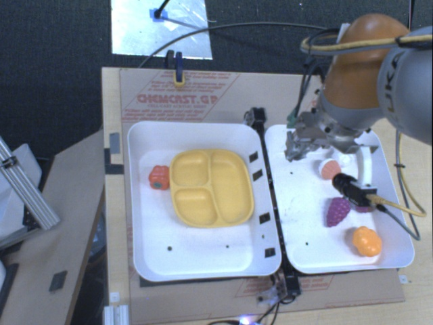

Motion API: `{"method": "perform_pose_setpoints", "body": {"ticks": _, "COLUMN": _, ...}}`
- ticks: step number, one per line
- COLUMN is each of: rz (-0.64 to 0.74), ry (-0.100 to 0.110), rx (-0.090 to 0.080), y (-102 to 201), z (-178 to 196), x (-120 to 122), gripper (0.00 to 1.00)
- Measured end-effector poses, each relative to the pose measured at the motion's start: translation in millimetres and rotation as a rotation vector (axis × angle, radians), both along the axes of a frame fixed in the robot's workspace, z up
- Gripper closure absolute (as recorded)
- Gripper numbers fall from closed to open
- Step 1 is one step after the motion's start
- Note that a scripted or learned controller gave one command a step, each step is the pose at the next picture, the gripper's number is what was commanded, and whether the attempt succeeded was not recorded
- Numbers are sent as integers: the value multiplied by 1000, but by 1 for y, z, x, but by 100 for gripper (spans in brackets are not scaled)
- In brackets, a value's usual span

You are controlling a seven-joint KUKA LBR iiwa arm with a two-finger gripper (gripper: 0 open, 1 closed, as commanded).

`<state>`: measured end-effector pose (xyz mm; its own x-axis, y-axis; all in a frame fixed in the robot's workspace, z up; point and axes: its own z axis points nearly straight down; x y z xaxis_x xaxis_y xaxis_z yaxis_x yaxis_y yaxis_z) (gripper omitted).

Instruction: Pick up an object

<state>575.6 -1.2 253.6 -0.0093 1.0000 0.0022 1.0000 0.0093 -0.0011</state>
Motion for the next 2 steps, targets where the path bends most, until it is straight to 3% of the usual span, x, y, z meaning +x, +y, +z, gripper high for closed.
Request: {"method": "perform_pose_setpoints", "body": {"ticks": 2, "rz": 2, "ry": -1, "rx": 1, "y": 109, "z": -26, "x": -24, "gripper": 100}}
